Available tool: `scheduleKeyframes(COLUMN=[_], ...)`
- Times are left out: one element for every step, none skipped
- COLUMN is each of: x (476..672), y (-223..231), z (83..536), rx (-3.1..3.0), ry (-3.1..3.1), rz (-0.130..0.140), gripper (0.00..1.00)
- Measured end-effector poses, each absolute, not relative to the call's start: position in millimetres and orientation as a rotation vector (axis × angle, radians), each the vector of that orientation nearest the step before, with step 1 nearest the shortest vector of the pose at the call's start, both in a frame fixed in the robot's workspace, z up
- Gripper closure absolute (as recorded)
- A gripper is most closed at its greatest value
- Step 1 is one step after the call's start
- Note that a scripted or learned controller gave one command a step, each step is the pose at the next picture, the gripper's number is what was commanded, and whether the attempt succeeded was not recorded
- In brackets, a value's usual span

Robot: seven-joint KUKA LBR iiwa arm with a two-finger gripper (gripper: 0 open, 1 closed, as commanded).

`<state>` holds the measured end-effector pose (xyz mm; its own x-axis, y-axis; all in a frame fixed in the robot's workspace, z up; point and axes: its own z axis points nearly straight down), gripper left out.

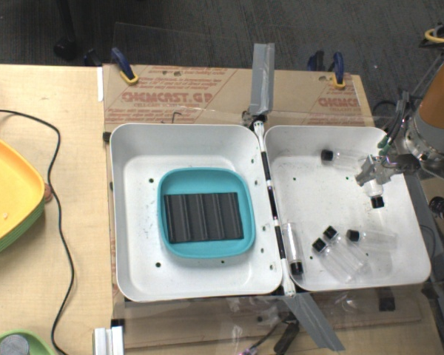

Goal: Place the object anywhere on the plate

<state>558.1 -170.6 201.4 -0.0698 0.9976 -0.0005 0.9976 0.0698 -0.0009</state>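
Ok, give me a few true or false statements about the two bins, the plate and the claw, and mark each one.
1. The teal plate sits in the left bin. True.
2. A vial lies on the plate. False: the vials are in the right bin.
3. The claw is over the right bin. True.
4. The plate is round. False: it is a rounded rectangle.

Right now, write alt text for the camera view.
The gripper hangs over the right bin, where small clear vials with black caps lie scattered. The left bin holds a teal plate with a dark ribbed centre.
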Motion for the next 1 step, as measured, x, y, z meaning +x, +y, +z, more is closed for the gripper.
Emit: scheduleKeyframes(x=[558.1], y=[-170.6], z=[201.5], rx=[-2.142], ry=[-2.298], rz=[0.002], gripper=[0.0])
